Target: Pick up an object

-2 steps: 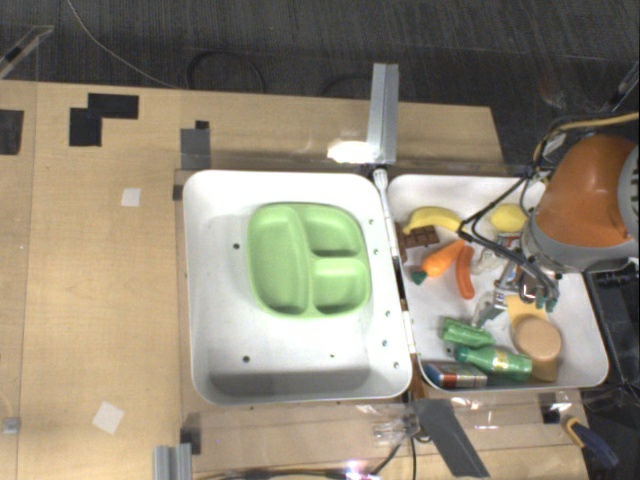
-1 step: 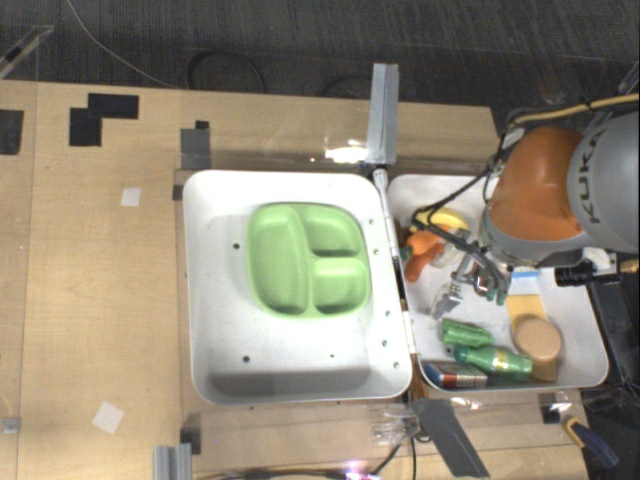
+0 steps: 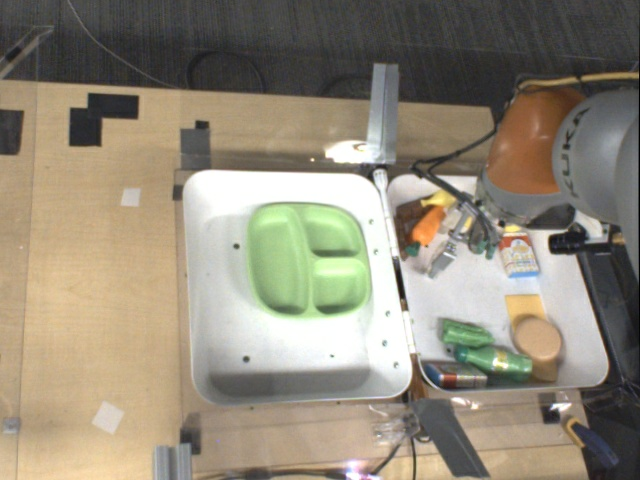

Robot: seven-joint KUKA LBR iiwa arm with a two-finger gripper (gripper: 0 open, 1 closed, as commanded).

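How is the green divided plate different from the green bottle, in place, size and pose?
The green divided plate lies in the left bin; the green bottle lies in the right bin. The plate is much larger and a paler green; the bottle is small and darker. The plate sits flat with its compartments up, apart from other things; the bottle lies on its side among other items near the front wall. Both are green.

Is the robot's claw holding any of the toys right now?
I can't tell. The gripper is low in the right bin near an orange toy, but its tips are too blurry.
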